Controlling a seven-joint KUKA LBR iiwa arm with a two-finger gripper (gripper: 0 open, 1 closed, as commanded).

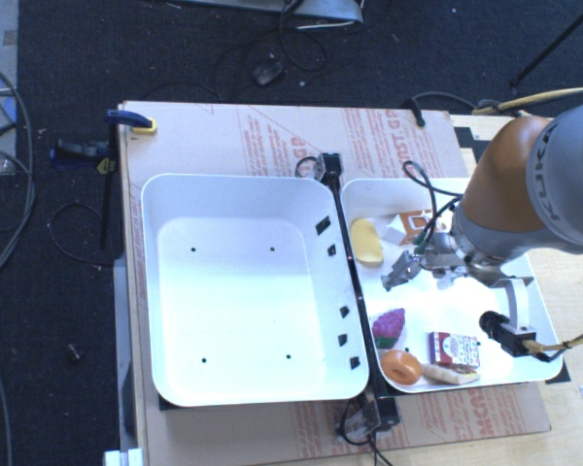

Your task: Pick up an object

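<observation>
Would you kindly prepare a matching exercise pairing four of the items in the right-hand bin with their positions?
Things:
1. pale yellow oval object
2. purple lumpy object
3. round orange object
4. small red and white carton

Places:
A. near corner, by the divider
B. far end, by the divider
C. near edge, right of the orange one
D. just beyond the orange one

Pairs: 1-B, 2-D, 3-A, 4-C

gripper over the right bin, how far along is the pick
Done: the arm has reached into the right bin, and the gripper hangs over its middle. In hand: nothing visibly between its fingers. Left: the whole grab. The yellow piece, purple item, orange ball and red-and-white carton all lie on the bin floor.
</observation>
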